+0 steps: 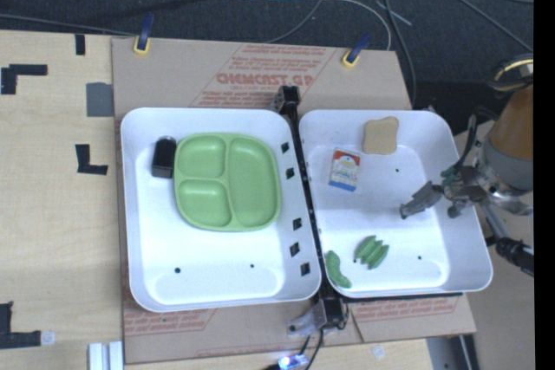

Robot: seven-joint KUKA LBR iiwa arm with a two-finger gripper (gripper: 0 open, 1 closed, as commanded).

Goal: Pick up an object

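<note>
Camera view: right bin [464, 277] holds green pea pods [371, 252] nearest, a small carton [344, 170] mid-bin, a tan slice [381, 135] farthest. Gripper [422, 202] hangs over the bin's right side, fingers apart, gripping nothing. Left bin [143, 273]: green divided plate [228, 182].

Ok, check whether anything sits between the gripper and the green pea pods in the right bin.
Nothing visible does. The gripper is over the right side of the right bin, and the green pea pods lie lower and to its left. Only bare white bin floor shows between them. The small carton sits off that line.
</note>
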